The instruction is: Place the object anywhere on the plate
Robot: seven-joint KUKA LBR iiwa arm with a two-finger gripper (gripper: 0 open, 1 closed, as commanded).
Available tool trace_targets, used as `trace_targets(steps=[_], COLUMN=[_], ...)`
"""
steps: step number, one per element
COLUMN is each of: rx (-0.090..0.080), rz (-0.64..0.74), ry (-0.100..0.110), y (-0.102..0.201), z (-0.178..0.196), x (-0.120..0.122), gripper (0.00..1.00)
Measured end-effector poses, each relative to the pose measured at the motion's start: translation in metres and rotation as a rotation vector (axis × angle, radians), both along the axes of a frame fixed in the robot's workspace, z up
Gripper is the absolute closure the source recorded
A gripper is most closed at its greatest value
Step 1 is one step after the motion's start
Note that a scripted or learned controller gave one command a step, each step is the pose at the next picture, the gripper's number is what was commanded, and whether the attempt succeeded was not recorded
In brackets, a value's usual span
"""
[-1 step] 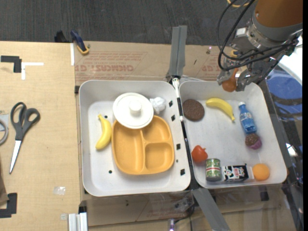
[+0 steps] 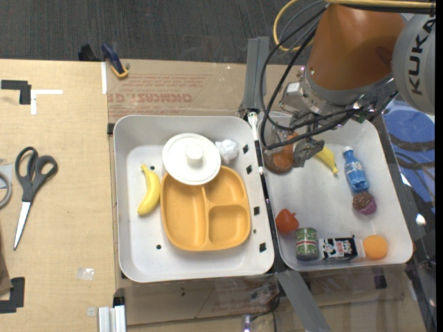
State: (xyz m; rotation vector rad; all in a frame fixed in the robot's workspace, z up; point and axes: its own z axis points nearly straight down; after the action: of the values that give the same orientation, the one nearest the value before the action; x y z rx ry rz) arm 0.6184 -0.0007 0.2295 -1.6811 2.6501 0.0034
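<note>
So: arm comes in from the upper right, orange band and grey body large in frame, wrist tilted down over the back-left part of the right bin (image 2: 394,185). Yellow and black cables loop around the wrist. The gripper (image 2: 294,151) sits low near that bin's left wall, right over a brownish round object (image 2: 280,160). Cannot tell whether the gripper is apart, together or clamped on that object; dark hardware and cables cover that spot.

Left bin (image 2: 128,206): shallow white plastic, rounded corners. In it, a yellow-orange plate (image 2: 208,216) with three compartments, glossy, rounded-rectangle shape. A white round lid with a knob (image 2: 192,158) overlaps the plate's back edge. A banana (image 2: 148,189), smooth yellow, lies just beside the plate's left side. A small white crumpled-looking thing (image 2: 228,149) sits behind the plate next to the lid; hard to identify.

Right bin contents: a small yellow banana (image 2: 327,159) just right of the gripper, a blue bottle (image 2: 356,171) with white cap, a purple-and-brown round piece (image 2: 364,203), a red piece (image 2: 286,220) near the left wall, a green can (image 2: 306,243), a black-and-white carton (image 2: 339,247) lying flat, and an orange ball (image 2: 375,247) in the front right corner.

The brownish object is partly covered by the gripper, so its shape is unclear. It is in the right bin, well apart from the plate.

On the bench to the left: scissors (image 2: 29,185) with black handles on the brown board.
</note>
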Motion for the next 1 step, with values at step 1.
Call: trace_targets(steps=[1], rx=[-0.001], rz=[0.046], ry=[0.0], y=[0.0394], z=[-0.0179], x=[-0.0711], gripper=[1.0])
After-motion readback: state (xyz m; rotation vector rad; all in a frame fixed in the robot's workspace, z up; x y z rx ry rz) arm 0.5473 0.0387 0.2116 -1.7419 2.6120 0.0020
